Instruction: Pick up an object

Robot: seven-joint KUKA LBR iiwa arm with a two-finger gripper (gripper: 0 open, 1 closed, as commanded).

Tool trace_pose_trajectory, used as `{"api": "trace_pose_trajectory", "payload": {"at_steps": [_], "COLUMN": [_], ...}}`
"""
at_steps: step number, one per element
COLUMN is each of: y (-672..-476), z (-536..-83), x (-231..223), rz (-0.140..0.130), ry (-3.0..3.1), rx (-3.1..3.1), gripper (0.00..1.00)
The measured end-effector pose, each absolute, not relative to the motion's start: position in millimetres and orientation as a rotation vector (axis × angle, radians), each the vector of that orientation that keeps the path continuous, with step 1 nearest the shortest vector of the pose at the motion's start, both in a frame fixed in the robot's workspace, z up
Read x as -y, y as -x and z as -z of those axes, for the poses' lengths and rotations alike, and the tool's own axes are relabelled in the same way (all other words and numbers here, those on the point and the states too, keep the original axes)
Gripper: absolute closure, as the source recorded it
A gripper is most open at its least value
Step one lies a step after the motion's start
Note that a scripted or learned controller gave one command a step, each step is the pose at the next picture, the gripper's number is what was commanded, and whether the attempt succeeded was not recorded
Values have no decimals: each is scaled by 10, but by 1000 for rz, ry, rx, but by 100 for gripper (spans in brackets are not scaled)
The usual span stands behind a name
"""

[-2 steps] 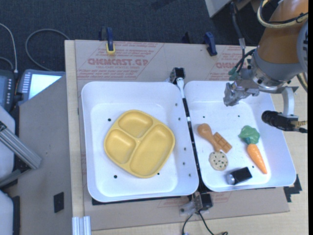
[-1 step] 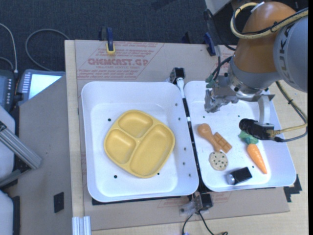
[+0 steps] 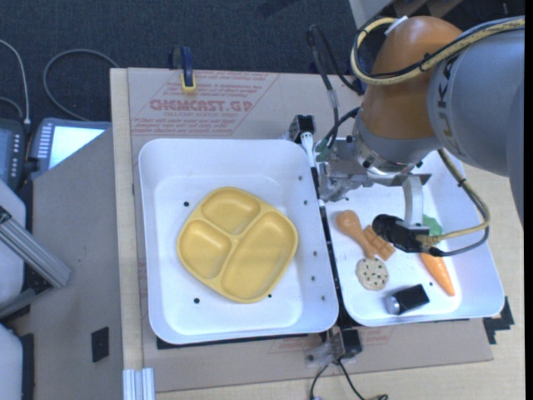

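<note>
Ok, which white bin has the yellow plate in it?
The left-hand bin: the yellow plate lies in it; the other bin holds a carrot and biscuit.

Two bins on the bench, the left bin (image 3: pixel 158 248) and the right bin (image 3: pixel 479 294). One yellow plate (image 3: pixel 237 244), and count three compartments in it. Over on the right: one spoon (image 3: pixel 351 223), one cookie (image 3: pixel 372 273), one carrot (image 3: pixel 439 275), one black block (image 3: pixel 407 299). One orange bit (image 3: pixel 379 244) by the spoon, kind unclear, and one green scrap (image 3: pixel 432 223), too hidden to name
</note>
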State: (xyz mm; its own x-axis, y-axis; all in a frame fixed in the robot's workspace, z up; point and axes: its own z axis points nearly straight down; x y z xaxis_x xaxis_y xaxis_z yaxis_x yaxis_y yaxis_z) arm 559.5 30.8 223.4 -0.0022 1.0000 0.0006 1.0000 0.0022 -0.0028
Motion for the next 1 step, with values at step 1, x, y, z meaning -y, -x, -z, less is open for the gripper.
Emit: {"api": "trace_pose_trajectory", "payload": {"at_steps": [1], "y": [-5513], "z": [-2334], "x": [-843], "rz": [2], "ry": [2218], "rx": [2225], "gripper": [100]}}
